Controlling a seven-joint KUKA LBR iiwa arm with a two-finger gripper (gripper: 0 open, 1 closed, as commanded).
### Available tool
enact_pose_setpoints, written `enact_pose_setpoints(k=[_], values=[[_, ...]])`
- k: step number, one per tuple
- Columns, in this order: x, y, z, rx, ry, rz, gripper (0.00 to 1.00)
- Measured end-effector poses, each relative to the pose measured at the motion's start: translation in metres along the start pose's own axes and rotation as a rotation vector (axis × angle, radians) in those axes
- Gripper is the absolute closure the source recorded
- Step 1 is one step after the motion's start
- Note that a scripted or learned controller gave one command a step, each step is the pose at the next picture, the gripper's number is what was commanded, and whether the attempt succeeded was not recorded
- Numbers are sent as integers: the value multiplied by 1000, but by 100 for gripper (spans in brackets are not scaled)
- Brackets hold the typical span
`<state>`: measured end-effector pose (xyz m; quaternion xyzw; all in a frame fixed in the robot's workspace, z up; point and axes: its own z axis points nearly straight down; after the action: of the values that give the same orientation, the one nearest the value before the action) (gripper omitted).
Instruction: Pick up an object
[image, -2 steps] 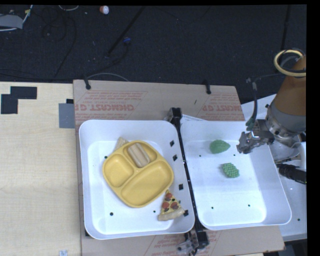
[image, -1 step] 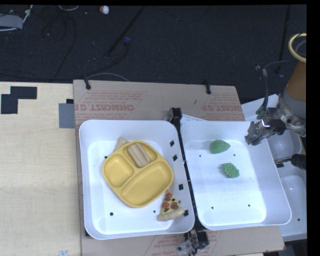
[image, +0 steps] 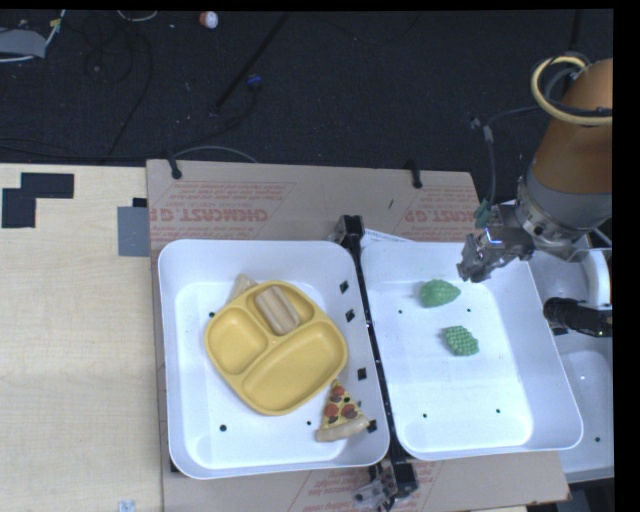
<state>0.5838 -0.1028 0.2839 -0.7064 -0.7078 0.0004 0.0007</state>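
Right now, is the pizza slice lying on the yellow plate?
No, the pizza slice lies on the bin floor beside the yellow plate.

One fixed cam, mounted high above the bench, looking down at a slant. Both white bins sit in the lower centre of frame: left bin (image: 185, 300), right bin (image: 520, 400). Dark floor w/ cables runs across the top. Mid distance, whole bench area fits. Arm (image: 575, 150) enters at upper right.
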Motion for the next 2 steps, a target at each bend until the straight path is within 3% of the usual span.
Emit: enact_pose_setpoints(k=[2], values=[[105,28,6,0,0,-1,100]])
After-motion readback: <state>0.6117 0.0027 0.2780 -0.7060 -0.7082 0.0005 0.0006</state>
